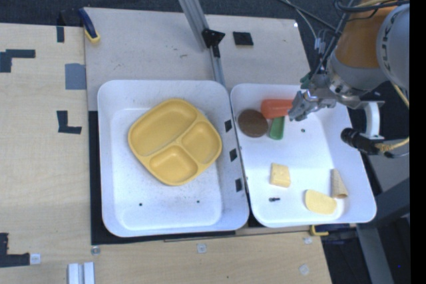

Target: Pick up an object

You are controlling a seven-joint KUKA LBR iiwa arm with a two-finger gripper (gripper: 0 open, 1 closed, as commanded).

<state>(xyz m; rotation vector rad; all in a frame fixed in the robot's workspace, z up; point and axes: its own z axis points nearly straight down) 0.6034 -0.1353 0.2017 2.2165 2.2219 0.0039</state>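
The right bin (353, 183) holds a brown round piece (252, 122), an orange-red piece (274, 106), a green piece (276, 128), a pale yellow cube (280, 175), a yellow wedge (320, 202) and a tan stick (339, 183). My gripper (299, 110) hangs over the back of this bin, just right of the orange-red and green pieces. Nothing shows between its fingers.
The left bin (113, 163) carries a yellow three-compartment plate (174, 141). A metal pole (190, 0) rises behind the bins. The arm's orange band (366, 30) and grey wrist stand over the right bin's back right corner.
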